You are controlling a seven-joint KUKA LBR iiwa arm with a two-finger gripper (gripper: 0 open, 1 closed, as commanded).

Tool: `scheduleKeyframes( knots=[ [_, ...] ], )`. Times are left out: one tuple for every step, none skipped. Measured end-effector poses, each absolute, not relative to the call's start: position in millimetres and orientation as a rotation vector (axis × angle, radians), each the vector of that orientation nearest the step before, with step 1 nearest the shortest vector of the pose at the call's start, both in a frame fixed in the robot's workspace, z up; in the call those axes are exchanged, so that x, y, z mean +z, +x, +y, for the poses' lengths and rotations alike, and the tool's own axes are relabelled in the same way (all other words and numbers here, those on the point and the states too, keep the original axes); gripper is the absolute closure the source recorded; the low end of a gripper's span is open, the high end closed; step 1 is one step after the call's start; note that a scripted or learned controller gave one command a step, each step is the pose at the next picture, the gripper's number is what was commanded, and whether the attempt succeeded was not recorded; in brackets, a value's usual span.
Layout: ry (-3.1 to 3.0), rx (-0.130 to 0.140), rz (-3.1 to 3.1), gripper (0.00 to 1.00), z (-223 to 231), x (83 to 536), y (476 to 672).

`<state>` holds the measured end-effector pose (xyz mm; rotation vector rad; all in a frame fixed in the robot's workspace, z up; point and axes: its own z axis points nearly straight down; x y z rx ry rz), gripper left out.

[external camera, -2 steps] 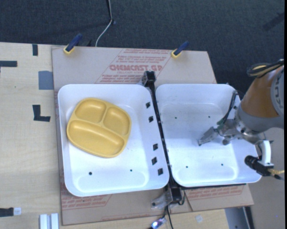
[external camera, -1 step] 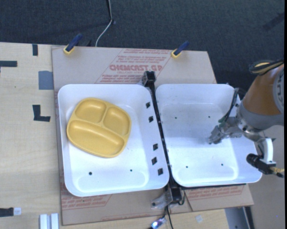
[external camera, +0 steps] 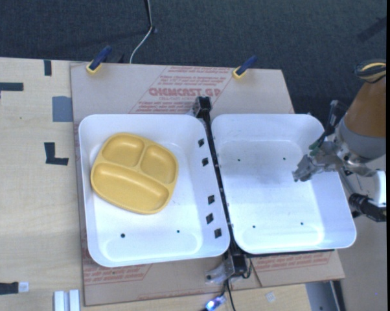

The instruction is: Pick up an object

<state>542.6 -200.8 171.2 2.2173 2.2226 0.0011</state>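
Observation:
A yellow divided plate (external camera: 134, 172) lies in the left white bin (external camera: 149, 241), toward its upper left. My gripper (external camera: 303, 172) hangs over the right bin (external camera: 279, 232) near its right wall, far from the plate. The arm with its orange band (external camera: 370, 105) comes in from the right edge. Nothing shows between the fingers.
A black divider with clips (external camera: 211, 173) runs between the two bins. Both bins rest on a cardboard sheet (external camera: 182, 89) held by two blue-and-yellow clamps (external camera: 98, 59) at its far edge. A cable (external camera: 143, 24) trails off behind.

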Motion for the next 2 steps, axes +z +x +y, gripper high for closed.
scheduleKeyframes(
  knots=[
    [2.217,0.002,2.222,1.0,-200.6,223.1,544.2],
    [2.218,-0.002,2.232,1.0,-141.4,213.2,534.7]
  ],
)
